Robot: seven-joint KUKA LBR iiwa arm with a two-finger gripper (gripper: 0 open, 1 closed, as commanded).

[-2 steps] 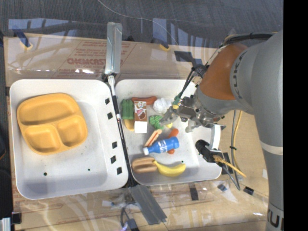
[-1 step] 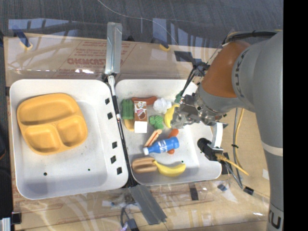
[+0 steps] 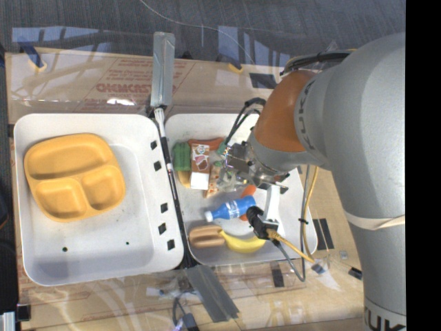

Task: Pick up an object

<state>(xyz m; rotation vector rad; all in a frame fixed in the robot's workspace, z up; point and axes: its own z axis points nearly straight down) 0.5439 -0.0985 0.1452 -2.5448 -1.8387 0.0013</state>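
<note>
The arm (image 3: 324, 123) hangs over the right bin (image 3: 207, 126), its gripper (image 3: 238, 167) low among a tight heap: a snack packet (image 3: 201, 156) on a green item (image 3: 181, 156), a blue bottle (image 3: 231, 210) just below, then a bun (image 3: 205, 236) and a banana (image 3: 244, 243) at the near wall. How the gripper is set I cannot tell, since the wrist hides it, and no item shows as held. The likely failure is a grab that catches a packet's edge or two touching items together, so the pick slips or drags a neighbour (the yellow tray (image 3: 72, 174) in the left bin (image 3: 83, 257) lies well apart).
</note>
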